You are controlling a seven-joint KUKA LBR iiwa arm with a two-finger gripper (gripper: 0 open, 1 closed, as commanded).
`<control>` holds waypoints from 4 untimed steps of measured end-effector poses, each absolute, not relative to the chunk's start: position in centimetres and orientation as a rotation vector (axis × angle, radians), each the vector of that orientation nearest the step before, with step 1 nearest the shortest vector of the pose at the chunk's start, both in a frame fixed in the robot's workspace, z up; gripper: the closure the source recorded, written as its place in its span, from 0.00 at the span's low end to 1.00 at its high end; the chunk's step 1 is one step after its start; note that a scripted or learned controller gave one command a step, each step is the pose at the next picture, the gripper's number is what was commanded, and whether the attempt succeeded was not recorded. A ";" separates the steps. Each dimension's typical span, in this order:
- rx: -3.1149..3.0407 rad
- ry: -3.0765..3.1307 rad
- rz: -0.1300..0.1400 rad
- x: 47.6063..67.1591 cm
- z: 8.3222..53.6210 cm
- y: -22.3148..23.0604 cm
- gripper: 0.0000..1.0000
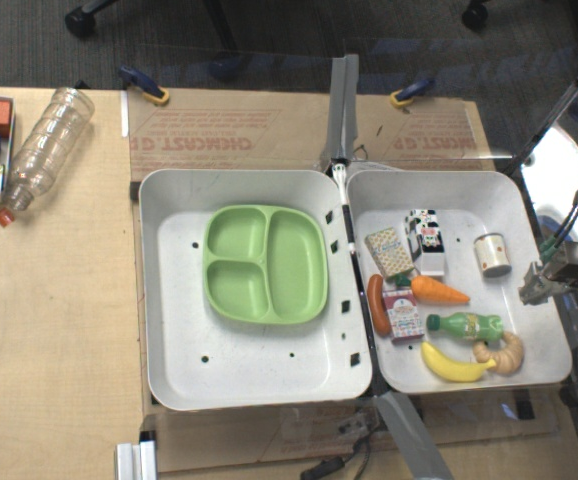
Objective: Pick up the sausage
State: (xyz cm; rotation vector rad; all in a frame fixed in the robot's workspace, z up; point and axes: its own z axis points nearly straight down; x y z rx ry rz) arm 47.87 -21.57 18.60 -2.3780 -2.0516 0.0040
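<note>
Sausage (378,304): lower part tucked under small carton (403,316); long axis runs near-far.
Pincer (541,284): blurred at right edge, grip state unclear.

We see two white bins, the left bin (164,298) and the right bin (539,268), both smooth moulded plastic with a faint sheen. The green tray (266,264) looks matt plastic. The sausage (377,305) and banana (454,364) have a glossy plastic finish (toy food, it seems). Far left, a clear bottle (44,143) is ribbed transparent plastic. Under the bins lies brown cardboard (229,133), matt, on a pale wood-look bench (49,348).
</note>
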 end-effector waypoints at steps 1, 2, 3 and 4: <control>-1.893 -2.508 0.002 55.6 17.1 -20.7 1.00; -1.575 -2.721 0.001 64.5 15.2 -16.6 1.00; -1.621 -2.697 0.000 65.6 18.9 -22.3 1.00; -1.620 -2.702 0.000 65.7 20.0 -22.3 1.00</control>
